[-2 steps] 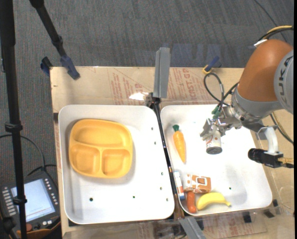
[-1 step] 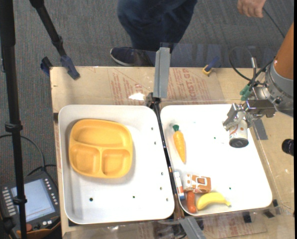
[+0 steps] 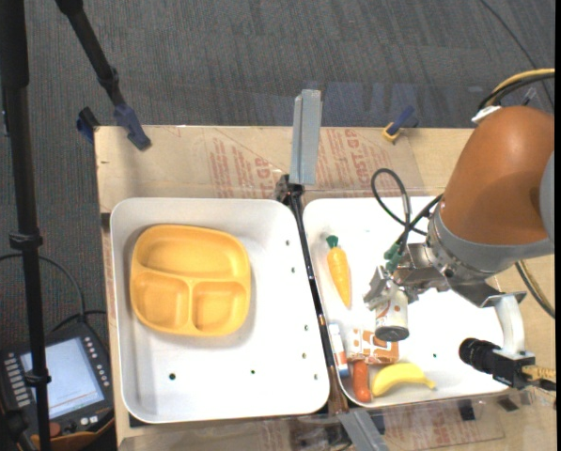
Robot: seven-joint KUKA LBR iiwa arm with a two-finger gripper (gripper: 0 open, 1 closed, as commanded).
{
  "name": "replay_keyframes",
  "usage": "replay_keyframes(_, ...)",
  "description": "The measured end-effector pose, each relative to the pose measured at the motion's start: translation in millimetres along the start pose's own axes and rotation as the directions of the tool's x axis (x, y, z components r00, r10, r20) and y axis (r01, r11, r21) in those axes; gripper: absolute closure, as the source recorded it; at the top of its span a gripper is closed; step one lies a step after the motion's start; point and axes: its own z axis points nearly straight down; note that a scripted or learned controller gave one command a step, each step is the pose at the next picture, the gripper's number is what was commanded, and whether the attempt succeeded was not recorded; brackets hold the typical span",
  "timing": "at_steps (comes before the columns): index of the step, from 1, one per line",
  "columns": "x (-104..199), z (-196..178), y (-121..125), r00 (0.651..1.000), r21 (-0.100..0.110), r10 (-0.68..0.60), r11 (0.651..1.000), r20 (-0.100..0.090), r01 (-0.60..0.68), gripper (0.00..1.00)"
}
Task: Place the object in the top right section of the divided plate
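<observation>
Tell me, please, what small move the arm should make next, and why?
Probably lower the pincer onto one toy in the right bin: it hovers there near the carrot and banana, nothing visibly gripped, while the yellow divided plate waits in the left bin.

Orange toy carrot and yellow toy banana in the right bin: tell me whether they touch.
Apart. The camera view shows the orange toy carrot lying near the bin's left wall, while the yellow toy banana lies at the near edge, with white bin floor between them.

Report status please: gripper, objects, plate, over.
Gripper low over right bin, fingers unclear. Toy carrot, banana and small carton lie in that bin. Yellow divided plate in left bin, sections bare.
</observation>
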Motion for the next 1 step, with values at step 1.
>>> replay_keyframes(1, -13.5, -156.6, 26.6, 0.998, -0.004, -0.061, 0.998, 0.003, 0.061, 1.00)
